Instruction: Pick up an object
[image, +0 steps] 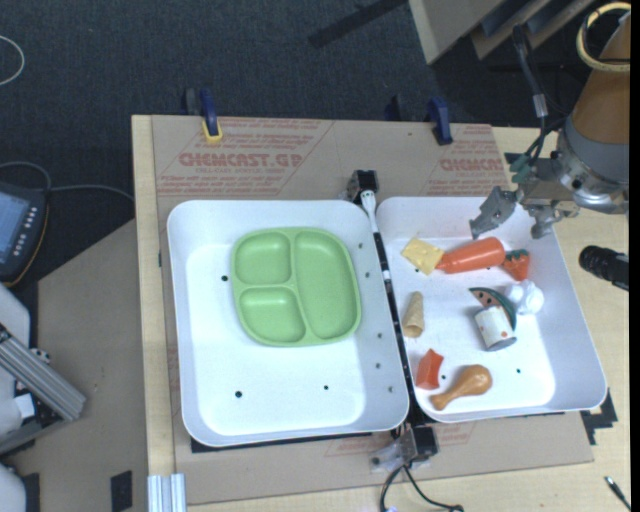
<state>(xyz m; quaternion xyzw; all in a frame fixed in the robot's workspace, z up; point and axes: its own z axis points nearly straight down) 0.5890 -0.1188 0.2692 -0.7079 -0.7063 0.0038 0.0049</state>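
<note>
My gripper hangs over the far side of the right bin, open, with nothing between its fingers. Just below it lies an orange carrot, with a small red and green piece at its right end. A yellow cheese wedge sits to the carrot's left. Further forward are a beige cone, a watermelon slice, a small white can, a pale crumpled item, a red chunk and a brown drumstick.
The left bin holds a green divided plate. A ridge separates the two bins. Bare white floor shows at the right bin's front right corner and around the plate.
</note>
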